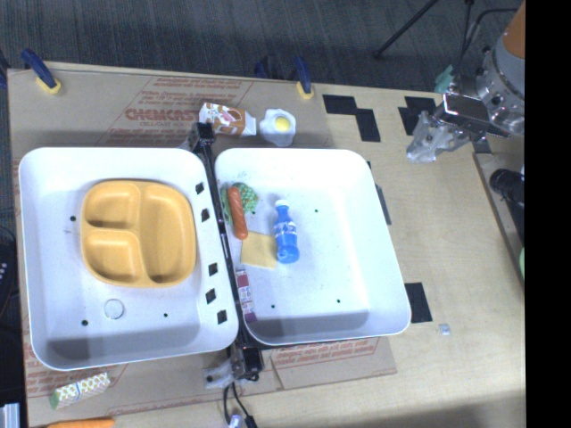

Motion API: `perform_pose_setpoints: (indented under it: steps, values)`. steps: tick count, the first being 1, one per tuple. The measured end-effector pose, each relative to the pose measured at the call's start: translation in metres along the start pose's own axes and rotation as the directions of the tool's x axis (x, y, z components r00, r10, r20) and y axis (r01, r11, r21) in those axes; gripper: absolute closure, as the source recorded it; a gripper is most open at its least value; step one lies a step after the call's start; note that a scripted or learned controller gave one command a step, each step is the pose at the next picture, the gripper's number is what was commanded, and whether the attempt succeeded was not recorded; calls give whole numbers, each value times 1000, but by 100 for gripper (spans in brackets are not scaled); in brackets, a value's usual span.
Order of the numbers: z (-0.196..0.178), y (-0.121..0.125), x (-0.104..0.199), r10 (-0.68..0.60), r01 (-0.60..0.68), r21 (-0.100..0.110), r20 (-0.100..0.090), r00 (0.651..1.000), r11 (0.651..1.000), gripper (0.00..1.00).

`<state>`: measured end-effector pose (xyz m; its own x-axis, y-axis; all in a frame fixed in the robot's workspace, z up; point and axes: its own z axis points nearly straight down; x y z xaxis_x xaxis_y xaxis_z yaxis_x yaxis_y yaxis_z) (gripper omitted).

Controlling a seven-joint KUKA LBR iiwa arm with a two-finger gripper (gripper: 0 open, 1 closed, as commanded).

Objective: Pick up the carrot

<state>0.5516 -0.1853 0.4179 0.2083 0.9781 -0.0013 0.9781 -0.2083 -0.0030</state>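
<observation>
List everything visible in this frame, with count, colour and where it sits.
bins: 2, white, side by side on the bench
divided plate: 1, yellow, in the left bin
carrot: 1, orange with green top, right bin, near its left wall
bottle: 1, blue with white cap, right bin, right of the carrot
cheese slice: 1, pale yellow, right bin, below the carrot
carton: 1, brown and white, on the bench behind the bins
egg: 1, white with yellow centre, beside the carton
clamps: 2, blue, at the cardboard's far edge
gripper: 1, grey, above the bench right of the bins
</observation>
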Motion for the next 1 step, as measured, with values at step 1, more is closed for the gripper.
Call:
perform_pose_setpoints:
  steps: [1]
  values:
    - [-10,0,1,-8,8,2,0,1000,1000,100]
